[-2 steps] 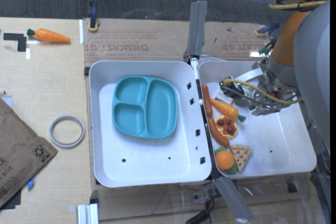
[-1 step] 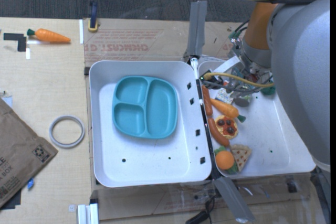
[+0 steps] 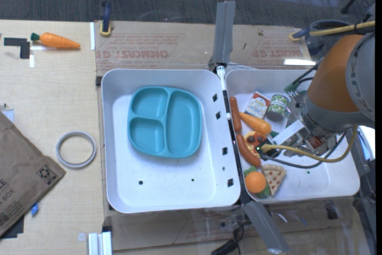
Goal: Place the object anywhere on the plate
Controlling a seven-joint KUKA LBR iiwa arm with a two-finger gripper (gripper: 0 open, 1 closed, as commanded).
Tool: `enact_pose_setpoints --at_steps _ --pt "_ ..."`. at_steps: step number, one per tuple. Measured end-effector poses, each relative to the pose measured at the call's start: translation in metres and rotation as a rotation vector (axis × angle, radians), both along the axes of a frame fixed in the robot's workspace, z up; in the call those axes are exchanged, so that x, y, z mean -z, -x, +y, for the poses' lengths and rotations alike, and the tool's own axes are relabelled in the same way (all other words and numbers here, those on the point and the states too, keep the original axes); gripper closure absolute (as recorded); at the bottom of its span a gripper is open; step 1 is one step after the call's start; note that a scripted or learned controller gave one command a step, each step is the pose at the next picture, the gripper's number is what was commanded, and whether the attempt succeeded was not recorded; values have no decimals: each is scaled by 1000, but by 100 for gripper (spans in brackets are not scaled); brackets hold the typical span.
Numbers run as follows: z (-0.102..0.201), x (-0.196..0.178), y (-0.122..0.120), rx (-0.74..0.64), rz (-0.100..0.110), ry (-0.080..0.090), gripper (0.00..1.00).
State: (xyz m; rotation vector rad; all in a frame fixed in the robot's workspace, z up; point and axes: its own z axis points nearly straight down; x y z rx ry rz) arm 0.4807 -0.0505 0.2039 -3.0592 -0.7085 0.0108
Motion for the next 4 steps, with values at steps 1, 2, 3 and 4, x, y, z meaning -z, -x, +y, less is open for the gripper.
enact_pose_setpoints --at_steps 1,2,3,4 --pt "5 -13 -86 200 -1 3 100" --pt "5 15 -10 180 1 2 100" --pt "89 15 -55 221 -2 3 100" --pt "88 15 -55 221 -2 3 0"
